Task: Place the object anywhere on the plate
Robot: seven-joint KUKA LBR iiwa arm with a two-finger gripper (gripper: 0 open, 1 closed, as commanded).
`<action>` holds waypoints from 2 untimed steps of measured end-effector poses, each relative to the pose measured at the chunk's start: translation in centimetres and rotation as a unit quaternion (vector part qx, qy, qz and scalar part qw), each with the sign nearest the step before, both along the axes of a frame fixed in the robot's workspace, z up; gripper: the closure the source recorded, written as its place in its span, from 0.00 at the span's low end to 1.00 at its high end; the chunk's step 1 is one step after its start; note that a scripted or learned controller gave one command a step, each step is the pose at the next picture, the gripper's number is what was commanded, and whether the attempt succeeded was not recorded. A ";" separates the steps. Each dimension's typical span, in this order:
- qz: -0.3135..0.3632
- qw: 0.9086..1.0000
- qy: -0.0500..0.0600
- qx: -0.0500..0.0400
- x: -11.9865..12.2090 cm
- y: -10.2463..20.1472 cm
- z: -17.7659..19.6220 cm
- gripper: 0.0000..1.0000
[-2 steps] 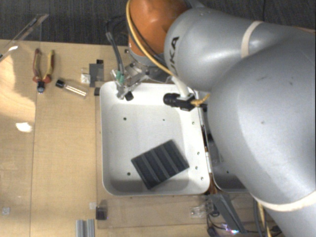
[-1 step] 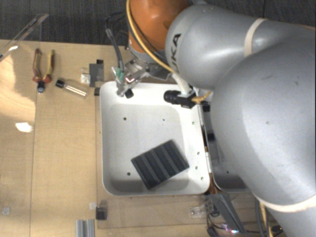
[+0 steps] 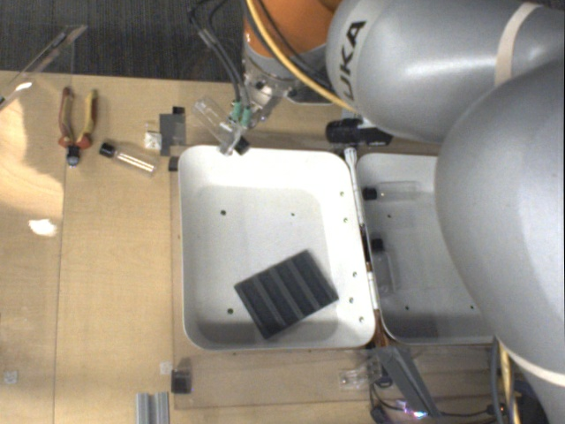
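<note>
The gripper (image 3: 232,135) is hovering at the left bin's (image 3: 199,237) far rim, well apart from the dark ridged plate (image 3: 285,293) lying near its front. Whether it is open or closed is too blurred to tell. The arm (image 3: 441,78) is hiding much of the right bin (image 3: 415,237).

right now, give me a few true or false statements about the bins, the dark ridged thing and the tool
1. The ridged block lies in the left bin. True.
2. The tool hangs over the right bin. False: it is at the left bin's far rim.
3. The block lies square to the bin walls. False: it sits at a slant.
4. Pliers lie on the bench, left of the bins. True.
5. The tool touches the block. False: they are well apart.
</note>
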State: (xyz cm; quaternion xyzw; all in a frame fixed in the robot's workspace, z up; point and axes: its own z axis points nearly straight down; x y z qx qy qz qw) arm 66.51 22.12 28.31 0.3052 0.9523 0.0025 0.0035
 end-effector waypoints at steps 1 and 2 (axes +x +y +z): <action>-0.114 0.993 0.002 0.000 -1.6 1.5 0.3 1.00; -0.190 0.982 0.004 0.000 -2.1 0.6 -12.1 1.00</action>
